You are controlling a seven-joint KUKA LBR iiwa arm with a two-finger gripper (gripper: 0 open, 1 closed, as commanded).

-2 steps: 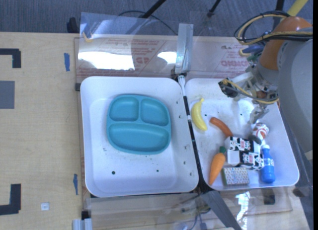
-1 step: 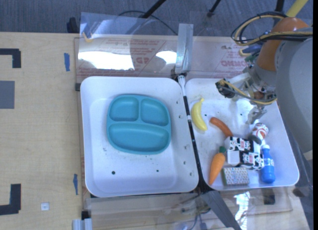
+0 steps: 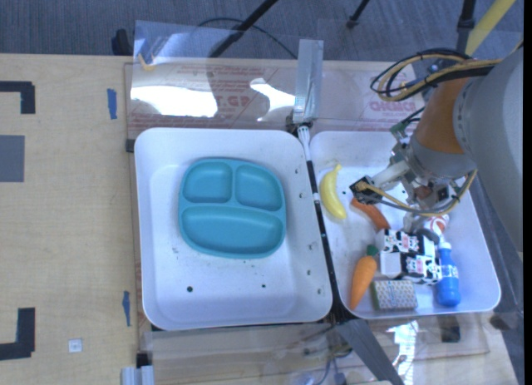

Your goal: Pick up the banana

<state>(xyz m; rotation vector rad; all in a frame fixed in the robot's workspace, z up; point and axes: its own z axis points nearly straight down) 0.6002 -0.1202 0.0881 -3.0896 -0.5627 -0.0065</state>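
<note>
Hanging over the right bin (image 3: 489, 279) near the banana (image 3: 332, 194), the claw (image 3: 418, 207) is too cluttered to tell how wide it is.

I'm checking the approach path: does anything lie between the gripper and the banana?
A small orange thing lies in the gap between gripper and banana, in the right bin. Nothing covers the banana itself.
</note>
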